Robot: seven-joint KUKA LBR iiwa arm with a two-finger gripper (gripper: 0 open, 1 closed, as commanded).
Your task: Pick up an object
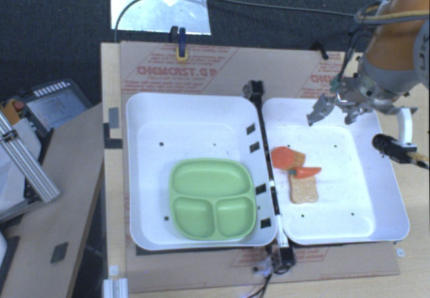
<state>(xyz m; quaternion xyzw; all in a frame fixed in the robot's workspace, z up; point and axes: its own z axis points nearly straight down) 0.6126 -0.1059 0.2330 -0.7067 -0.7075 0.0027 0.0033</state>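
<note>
In the right bin (349, 216) lie three small items close together near its left side: an orange piece (286, 157), a red-orange carrot-like piece (307, 172) and a tan toast-shaped piece (304, 190). My gripper (334, 111) hangs above the back of the right bin, up and to the right of these items and apart from them. Its two fingers (318, 111) are spread open with nothing between them.
A green three-compartment plate (212, 199) lies in the left bin (148, 122). A black clip divider (262, 149) joins the two bins. A black cable runs across the back, and a grey device and metal rail sit at far left.
</note>
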